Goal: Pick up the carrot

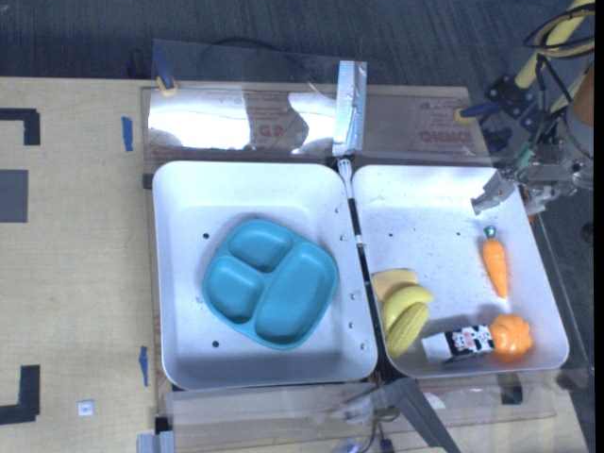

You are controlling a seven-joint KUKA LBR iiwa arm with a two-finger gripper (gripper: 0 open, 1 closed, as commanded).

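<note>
At the right side of the frame, in the right-hand bin (444,182), lies the carrot (495,264), its orange body pointing down the picture and its small green top uppermost, close to the bin's right wall and free of any grip; we judge the pick not yet made. Just above it, at the bin's upper right corner, hangs the gripper (493,196), near the green end but apart from it; we cannot tell whether its fingers are apart or together, since they blur into the metal of the wrist. We read that position as a staging point over the target, the arm entering from the right edge. Lower in the same bin sit an orange fruit (511,336) touching a small black-and-white bottle (464,342), and, toward the centre divider, a yellow banana (404,311); all stand clear of the carrot, so a straight descent looks open to us. In the left bin (179,215) rests a blue divided plate (272,281), well apart from the work.
</note>
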